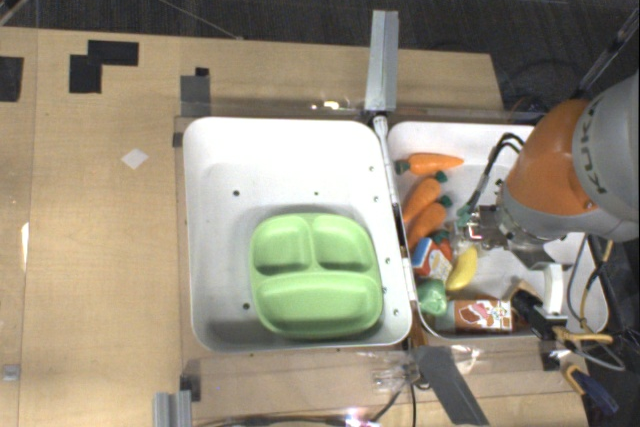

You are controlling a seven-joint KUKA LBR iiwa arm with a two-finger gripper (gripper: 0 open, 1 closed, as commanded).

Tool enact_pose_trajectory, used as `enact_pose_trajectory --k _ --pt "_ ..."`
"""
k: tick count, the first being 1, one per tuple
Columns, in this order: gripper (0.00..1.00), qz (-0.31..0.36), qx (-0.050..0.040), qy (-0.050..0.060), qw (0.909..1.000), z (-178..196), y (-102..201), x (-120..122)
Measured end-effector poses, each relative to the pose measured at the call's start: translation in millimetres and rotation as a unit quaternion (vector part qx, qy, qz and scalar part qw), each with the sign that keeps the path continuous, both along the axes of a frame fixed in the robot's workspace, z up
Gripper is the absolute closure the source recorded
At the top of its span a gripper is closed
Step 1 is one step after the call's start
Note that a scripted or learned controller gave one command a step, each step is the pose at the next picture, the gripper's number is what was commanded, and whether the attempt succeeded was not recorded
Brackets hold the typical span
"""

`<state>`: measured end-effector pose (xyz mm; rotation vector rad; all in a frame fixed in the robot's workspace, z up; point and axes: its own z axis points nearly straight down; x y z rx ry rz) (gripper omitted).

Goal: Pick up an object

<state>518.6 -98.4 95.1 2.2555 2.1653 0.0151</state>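
The right bin [450,137] holds a heap of toy food along its left side. An orange carrot [435,161] lies at the top, with two more carrots [424,198] slanting below it. Under them are a red and white packet [430,258], a yellow banana [462,269], a green round piece [432,296] and a brown carton [483,315]. My gripper [478,227] hangs under the orange-banded wrist [545,170], low over the bin, just above the banana and right of the carrots. The wrist hides most of it.
The left bin [230,155] holds a green divided plate [316,273] in its lower middle. A grey post [382,60] stands behind the wall between the bins. Cables and a clamp [545,315] crowd the right bin's lower right corner.
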Motion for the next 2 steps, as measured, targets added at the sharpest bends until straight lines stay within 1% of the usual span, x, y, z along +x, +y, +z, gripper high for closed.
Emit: enact_pose_trajectory --k 1,2 --pt "1.0 -0.007 0.0022 0.006 1.0 117 51 23" --pt "1.0 -0.003 0.0019 0.004 1.0 128 52 24"
